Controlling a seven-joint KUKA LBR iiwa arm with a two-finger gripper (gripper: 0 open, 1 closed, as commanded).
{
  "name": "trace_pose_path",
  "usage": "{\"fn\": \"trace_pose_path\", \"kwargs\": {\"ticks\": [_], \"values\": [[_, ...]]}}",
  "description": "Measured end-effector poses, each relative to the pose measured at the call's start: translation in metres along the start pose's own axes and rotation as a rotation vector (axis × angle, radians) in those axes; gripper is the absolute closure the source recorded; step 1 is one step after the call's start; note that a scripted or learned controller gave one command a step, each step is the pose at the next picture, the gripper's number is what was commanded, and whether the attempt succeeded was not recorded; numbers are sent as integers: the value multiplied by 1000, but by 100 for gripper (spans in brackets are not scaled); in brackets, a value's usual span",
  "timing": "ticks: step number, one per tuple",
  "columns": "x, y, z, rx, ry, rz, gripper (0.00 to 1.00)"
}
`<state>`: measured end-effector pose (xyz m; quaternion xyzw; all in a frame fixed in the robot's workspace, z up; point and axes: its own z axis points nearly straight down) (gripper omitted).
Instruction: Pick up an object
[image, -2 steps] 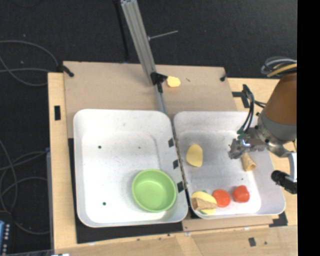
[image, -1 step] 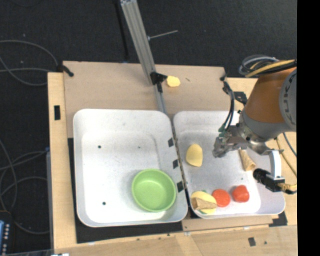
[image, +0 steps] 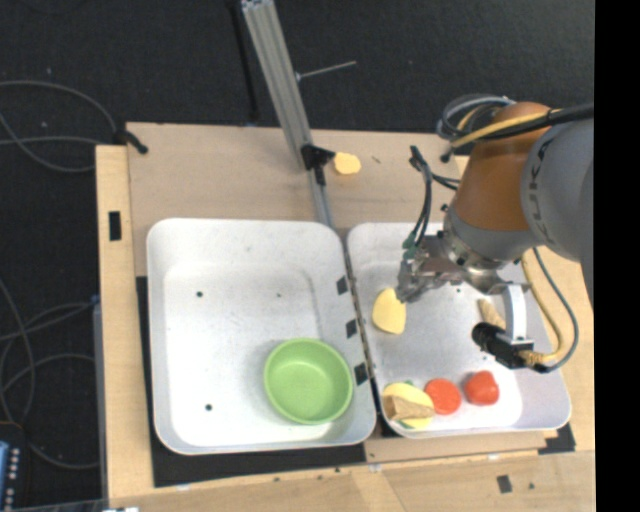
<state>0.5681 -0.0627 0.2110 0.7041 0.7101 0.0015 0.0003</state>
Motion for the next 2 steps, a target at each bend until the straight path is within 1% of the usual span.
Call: {"fn": "trace_pose_path", "kwargs": {"ticks": [1, 2], "values": [[58, 12, 1, 1, 1, -1, 100], [111, 17, 2, 2, 1, 0, 100]]}}
